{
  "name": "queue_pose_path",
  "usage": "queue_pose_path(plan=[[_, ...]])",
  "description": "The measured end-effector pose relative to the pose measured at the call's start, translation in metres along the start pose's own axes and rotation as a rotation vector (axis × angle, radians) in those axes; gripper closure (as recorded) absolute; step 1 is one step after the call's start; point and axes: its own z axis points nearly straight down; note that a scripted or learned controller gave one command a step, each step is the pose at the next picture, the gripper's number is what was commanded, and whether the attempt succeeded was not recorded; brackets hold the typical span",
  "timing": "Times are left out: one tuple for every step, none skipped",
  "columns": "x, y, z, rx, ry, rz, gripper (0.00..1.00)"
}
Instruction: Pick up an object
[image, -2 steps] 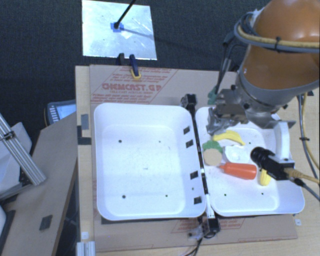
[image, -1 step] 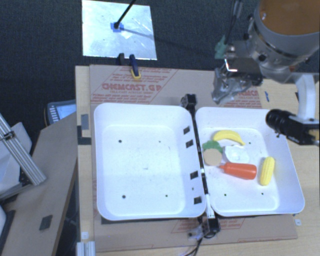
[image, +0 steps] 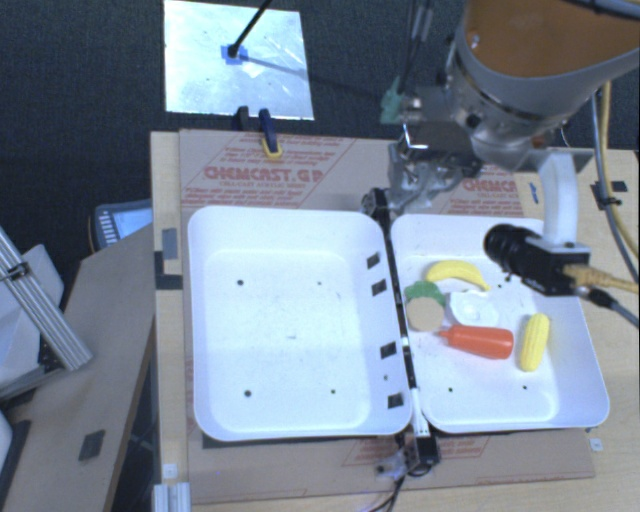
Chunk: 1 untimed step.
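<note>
The right bin (image: 575, 400) holds several toy foods. A yellow banana (image: 457, 272) lies near its back left. In front of it sit a green and tan piece (image: 424, 304) and a small white piece (image: 472, 308). An orange carrot (image: 480, 342) lies across the middle, and a yellow corn cob (image: 534, 342) stands to its right. My gripper (image: 420, 188) hangs above the back edge of the bench, over the seam between the two bins. It is behind the food and apart from it.
The left bin (image: 200, 300) shows only its white floor. A black cylindrical unit (image: 528, 257) with cables juts over the right bin's back right. Cardboard (image: 270, 170) lies under both bins. A shiny metal sheet (image: 238, 60) sits at the back left.
</note>
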Motion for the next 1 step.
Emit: queue_pose_path(plan=[[0.0135,0.0001,0.0001,0.000,0.000,0.000,1.00]])
